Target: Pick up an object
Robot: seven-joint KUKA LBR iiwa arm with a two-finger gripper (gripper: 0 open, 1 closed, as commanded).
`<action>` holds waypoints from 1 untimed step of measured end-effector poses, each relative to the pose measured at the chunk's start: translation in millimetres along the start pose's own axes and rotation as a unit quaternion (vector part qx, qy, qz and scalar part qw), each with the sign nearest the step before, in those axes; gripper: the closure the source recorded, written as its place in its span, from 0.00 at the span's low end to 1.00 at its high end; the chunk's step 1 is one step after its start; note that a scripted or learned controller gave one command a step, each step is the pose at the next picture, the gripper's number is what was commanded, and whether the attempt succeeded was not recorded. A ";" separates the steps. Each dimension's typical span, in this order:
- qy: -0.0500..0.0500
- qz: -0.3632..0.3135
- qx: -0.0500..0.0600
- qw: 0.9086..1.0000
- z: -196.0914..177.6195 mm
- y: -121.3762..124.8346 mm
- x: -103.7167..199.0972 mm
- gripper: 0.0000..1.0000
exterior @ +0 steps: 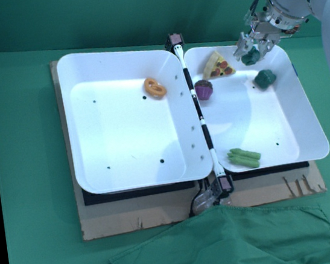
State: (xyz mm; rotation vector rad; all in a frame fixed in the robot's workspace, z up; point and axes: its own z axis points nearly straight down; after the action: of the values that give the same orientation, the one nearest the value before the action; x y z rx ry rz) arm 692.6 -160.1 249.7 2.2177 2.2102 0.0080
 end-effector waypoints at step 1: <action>0.001 -0.004 0.000 1.000 -49.6 2.3 5.9 1.00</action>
State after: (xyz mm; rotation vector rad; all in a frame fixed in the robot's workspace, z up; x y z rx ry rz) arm 694.4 -153.9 299.3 2.2094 2.2203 0.0082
